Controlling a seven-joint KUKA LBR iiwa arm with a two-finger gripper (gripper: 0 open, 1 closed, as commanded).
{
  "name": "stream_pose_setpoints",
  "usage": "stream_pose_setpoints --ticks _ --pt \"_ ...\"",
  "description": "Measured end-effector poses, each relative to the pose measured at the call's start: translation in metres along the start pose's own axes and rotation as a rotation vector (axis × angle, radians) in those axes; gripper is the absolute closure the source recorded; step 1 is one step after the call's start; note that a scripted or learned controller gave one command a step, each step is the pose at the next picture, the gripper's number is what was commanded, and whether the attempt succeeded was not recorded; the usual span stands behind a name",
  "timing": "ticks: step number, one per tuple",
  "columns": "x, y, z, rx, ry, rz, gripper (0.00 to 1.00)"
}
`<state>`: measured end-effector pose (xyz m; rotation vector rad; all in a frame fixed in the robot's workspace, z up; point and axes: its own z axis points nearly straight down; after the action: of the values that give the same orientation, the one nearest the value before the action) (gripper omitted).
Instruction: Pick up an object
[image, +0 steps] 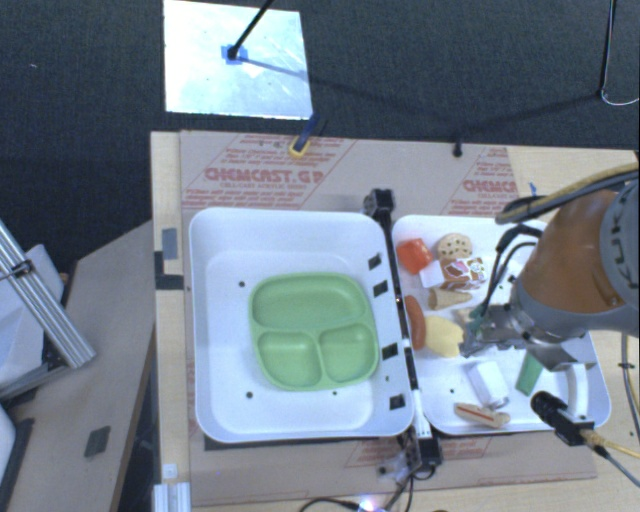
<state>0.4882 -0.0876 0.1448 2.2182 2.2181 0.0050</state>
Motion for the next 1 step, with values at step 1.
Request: stream_pose_setpoints --ticks 1 --pt "-0.0065 0.0038 -0.0450 -0.001 0.000 -0.004 1.00"
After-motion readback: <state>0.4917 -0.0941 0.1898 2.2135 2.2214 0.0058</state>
